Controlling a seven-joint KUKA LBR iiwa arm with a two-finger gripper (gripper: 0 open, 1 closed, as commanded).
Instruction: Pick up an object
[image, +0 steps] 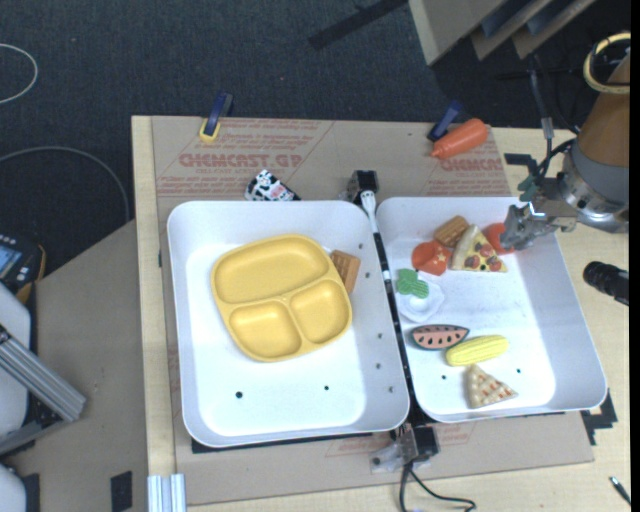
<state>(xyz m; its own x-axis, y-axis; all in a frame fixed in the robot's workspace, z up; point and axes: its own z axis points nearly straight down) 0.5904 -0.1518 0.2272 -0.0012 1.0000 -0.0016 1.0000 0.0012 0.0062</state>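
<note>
Dark carpet lies around the surface with two bins. At 2 o'clock in the right bin, the gripper hovers just beside the pizza slice; its state I cannot tell. Probably the slice is light, stiff plastic; grip it across the edges.

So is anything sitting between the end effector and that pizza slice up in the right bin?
Nothing visible does. The end effector is at the right bin's upper edge, right beside the pizza slice. The tomato and cracker lie on the slice's far side.
</note>
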